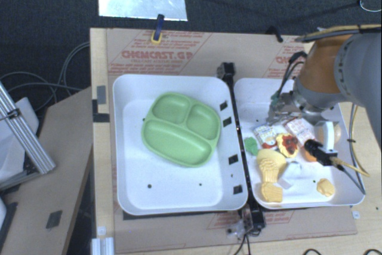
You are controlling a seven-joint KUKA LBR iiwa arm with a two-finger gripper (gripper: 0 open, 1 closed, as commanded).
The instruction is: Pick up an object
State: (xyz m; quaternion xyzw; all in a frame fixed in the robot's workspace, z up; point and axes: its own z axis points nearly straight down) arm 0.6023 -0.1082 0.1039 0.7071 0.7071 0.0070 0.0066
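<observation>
Clutter is the danger here: the toys lie heaped in the right bin, touching one another, so from where I stand a blind descent could nudge several and lift none, or snag two. The pincer hangs just above the heap's far edge, too blurred to tell how it stands or whether it touches anything. A green tray rests well left of the heap.
</observation>
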